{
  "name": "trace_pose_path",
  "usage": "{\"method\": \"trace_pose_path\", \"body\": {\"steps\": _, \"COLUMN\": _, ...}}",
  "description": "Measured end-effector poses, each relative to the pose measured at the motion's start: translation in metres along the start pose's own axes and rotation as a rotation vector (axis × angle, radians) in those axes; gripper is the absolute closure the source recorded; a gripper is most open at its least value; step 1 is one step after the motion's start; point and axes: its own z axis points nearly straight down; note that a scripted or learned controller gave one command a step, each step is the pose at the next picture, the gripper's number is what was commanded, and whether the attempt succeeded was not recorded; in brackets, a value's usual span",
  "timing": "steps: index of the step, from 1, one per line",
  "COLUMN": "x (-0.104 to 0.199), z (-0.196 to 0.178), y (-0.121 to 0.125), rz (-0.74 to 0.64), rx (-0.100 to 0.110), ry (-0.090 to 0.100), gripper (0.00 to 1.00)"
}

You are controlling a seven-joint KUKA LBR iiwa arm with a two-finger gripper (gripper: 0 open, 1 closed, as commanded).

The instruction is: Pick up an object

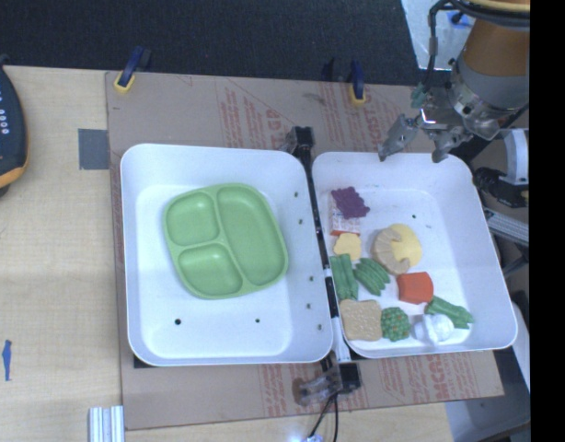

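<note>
Fingers (417,143) hang spread apart with nothing between them, above the right bin's (485,247) far rim. Toy food, such as the purple grapes (349,201) and round bun (397,246), lies below and nearer, untouched. Picking has yet to begin.

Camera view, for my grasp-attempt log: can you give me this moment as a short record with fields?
arm: gripper open, above the far rim of the right shallow white bin, holding nothing
left shallow white bin: green three-compartment plastic plate
right bin: toy foods, among them a purple grape bunch, a beige round bun, an orange-red block, a tan toast slice
task state: nothing picked yet
</note>
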Motion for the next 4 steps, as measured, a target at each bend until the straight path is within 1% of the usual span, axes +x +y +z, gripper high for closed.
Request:
{"method": "trace_pose_path", "body": {"steps": 1, "x": -0.043, "z": 0.15, "y": -0.085, "rz": 0.006, "rx": 0.019, "ry": 0.003, "gripper": 0.0}}
{"method": "trace_pose_path", "body": {"steps": 2, "x": -0.037, "z": 0.17, "y": -0.069, "rz": -0.001, "rx": 0.003, "ry": 0.001, "gripper": 0.0}}
{"method": "trace_pose_path", "body": {"steps": 3, "x": -0.038, "z": 0.158, "y": -0.069, "rz": -0.002, "rx": 0.003, "ry": 0.0, "gripper": 1.0}}
{"method": "trace_pose_path", "body": {"steps": 4, "x": 0.057, "z": 0.062, "y": -0.041, "rz": -0.009, "rx": -0.012, "ry": 0.004, "gripper": 1.0}}
